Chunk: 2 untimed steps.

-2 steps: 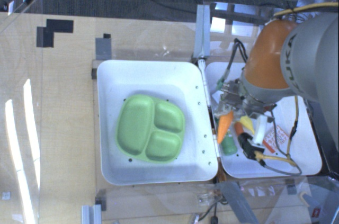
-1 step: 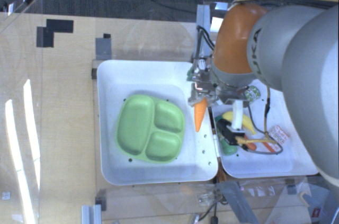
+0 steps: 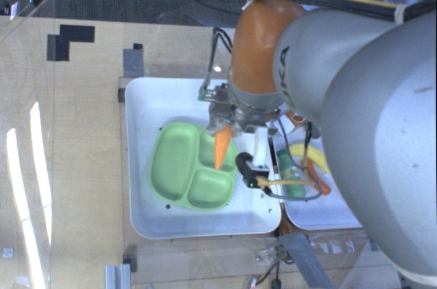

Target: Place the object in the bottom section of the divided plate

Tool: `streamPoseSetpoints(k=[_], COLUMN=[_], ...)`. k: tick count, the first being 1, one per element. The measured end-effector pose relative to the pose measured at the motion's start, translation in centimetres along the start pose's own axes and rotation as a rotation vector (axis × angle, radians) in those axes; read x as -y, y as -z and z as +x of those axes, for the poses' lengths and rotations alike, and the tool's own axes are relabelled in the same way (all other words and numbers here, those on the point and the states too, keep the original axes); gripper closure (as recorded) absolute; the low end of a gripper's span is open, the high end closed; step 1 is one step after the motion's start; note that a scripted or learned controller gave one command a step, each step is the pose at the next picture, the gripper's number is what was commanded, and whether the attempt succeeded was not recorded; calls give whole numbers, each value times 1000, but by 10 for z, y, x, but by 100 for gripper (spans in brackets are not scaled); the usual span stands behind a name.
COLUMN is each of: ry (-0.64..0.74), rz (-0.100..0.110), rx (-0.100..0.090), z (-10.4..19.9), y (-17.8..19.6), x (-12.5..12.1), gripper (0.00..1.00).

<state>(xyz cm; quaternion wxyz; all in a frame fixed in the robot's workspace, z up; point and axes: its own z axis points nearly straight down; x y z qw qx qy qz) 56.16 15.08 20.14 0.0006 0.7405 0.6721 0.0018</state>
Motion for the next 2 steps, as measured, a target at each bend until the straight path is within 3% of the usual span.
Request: streamPoseSetpoints(k=[1, 2], ry=[140, 140], rz=[0, 0], rx=[0, 0], z=[83, 83], y=[8, 9], x=[0, 0], gripper=[100, 0])
